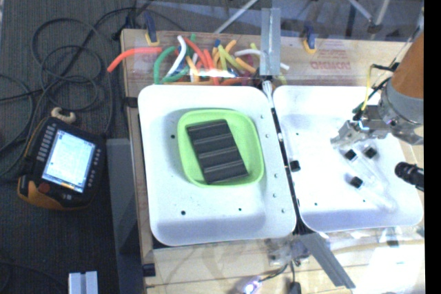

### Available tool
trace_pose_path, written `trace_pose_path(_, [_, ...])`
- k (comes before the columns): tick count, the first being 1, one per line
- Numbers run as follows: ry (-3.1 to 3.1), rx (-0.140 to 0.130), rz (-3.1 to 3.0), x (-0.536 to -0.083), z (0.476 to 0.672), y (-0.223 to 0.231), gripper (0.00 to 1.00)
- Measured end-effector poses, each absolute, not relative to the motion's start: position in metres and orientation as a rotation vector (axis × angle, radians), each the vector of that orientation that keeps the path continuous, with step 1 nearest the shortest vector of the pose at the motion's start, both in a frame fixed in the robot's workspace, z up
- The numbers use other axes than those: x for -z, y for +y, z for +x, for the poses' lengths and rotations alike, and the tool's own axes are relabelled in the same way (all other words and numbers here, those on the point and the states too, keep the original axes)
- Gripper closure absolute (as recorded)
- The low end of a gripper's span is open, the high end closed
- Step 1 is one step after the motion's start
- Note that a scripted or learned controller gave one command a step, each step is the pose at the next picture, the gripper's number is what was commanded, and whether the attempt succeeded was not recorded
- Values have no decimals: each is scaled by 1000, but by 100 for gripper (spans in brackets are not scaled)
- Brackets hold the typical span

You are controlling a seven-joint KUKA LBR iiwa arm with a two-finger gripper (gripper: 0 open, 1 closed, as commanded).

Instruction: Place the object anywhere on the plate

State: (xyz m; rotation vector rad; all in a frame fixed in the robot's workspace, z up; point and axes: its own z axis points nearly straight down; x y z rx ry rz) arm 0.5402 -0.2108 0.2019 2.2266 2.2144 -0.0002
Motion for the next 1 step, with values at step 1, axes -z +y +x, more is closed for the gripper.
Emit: trace_pose_path(1, [2215, 0, 2227, -202, 540, -211, 0])
